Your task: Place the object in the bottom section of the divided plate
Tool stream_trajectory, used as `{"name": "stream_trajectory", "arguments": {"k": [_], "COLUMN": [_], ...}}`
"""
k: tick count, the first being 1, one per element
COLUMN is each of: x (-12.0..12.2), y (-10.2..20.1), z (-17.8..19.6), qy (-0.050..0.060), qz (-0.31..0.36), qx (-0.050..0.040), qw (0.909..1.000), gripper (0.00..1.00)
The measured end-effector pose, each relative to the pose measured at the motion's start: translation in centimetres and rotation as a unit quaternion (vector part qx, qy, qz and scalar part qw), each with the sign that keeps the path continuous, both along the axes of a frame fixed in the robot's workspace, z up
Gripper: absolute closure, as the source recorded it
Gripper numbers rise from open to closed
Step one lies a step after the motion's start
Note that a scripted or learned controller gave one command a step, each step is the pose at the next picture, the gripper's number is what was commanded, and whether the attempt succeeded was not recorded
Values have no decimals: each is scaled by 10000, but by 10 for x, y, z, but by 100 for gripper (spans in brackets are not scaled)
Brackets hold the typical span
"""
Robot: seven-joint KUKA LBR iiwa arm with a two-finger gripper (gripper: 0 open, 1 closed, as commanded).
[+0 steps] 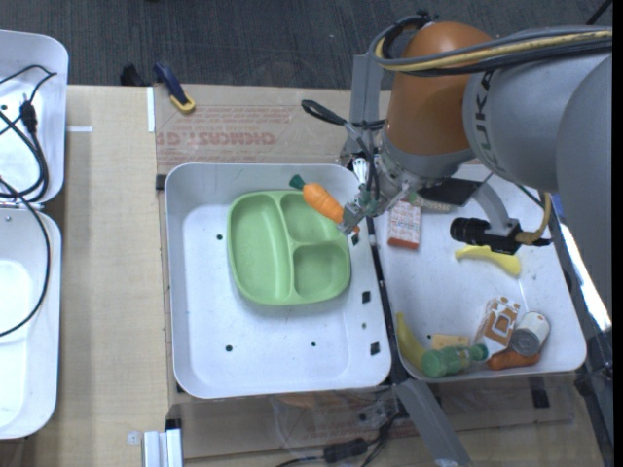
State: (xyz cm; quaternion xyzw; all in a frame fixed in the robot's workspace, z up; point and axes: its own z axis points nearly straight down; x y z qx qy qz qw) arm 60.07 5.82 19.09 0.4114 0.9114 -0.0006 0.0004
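Carrot (320, 200) sits clamped in the tool (356, 216), over the divided plate's (263, 261) upper right rim.

Right bin (574, 305): white, holding loose clutter.
Banana (490, 259): yellow, near the bin's middle.
Card packet (404, 226): red and white, at 10 o'clock.
Green bottle (453, 360): lying at 6 o'clock, beside a yellow banana (407, 343).
Tin (527, 340): round, at 5 o'clock.
Cardboard sheet (234, 129): on the bench, beyond the left bin.
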Motion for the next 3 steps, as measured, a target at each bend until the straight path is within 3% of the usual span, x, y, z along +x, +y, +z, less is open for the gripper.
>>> {"name": "stream_trajectory", "arguments": {"k": [1,2,3], "x": [2,31,43], "y": [-33,66,42], "z": [0,-4,-24], "qy": [0,0,16], "qz": [-1838,-532,-508], "qx": [-5,-4,-9], "qw": [9830,9986,9987], "gripper": [100,100,100]}}
